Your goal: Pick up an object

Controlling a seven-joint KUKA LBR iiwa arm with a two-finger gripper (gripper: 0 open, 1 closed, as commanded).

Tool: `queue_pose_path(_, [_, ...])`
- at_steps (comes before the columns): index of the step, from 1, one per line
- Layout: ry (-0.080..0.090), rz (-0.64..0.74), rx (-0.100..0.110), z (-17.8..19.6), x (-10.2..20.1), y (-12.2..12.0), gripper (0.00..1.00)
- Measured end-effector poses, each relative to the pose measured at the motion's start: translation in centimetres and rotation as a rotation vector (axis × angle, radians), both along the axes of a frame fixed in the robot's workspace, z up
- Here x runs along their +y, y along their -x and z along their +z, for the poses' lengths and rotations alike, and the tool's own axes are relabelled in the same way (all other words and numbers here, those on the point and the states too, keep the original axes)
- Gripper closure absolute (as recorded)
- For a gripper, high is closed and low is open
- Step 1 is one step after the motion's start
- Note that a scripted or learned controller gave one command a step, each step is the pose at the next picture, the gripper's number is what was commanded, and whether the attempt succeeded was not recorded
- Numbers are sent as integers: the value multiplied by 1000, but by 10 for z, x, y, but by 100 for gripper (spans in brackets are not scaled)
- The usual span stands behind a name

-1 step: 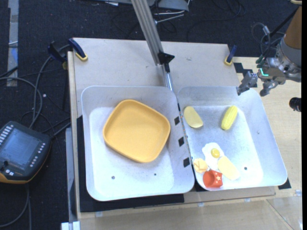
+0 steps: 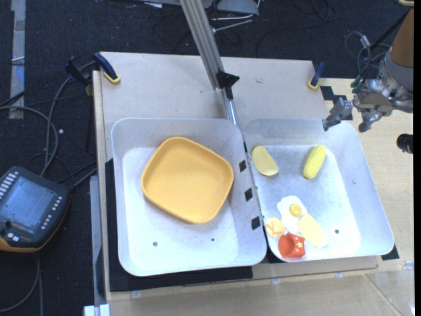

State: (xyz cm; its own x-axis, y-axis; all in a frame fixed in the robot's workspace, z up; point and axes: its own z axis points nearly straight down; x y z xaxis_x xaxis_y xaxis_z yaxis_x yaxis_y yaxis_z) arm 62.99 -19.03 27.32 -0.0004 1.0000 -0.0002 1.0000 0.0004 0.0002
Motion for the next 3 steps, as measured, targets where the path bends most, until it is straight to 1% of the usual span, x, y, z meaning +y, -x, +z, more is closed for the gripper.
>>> queue_pose_path(1, [-1, 0, 4, -43, 4, 1, 0])
queue_pose_path(3, [-1, -1, 6, -169, 1, 8, 0])
